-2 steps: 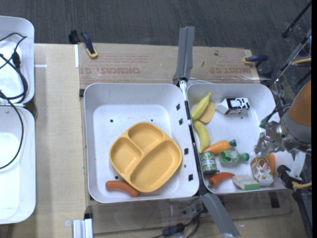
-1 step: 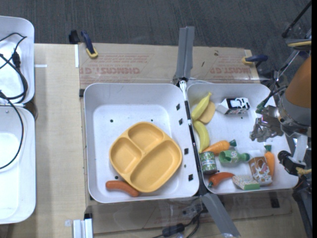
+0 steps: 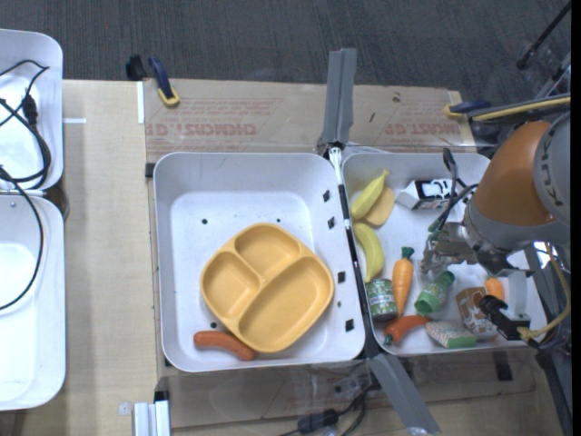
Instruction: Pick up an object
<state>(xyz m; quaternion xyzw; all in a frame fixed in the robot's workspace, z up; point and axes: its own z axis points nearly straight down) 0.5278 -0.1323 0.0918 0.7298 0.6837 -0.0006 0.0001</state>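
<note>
Green bottle [image 3: 436, 292] sits in the right bin [image 3: 413, 163], just off my gripper [image 3: 434, 260] toward 6 o'clock, long axis running 1 to 7. Can't tell how wide I'm open, nothing visibly held. Carrot [image 3: 402, 278] at my 9.

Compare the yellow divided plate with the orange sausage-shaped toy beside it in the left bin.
The yellow divided plate is broad, rounded and split into three compartments; the orange sausage-shaped toy is thin, long and slightly curved. The plate fills the bin's middle, while the toy lies along the near wall, one end tucked at the plate's rim. Both lie flat in the left white bin.
</note>
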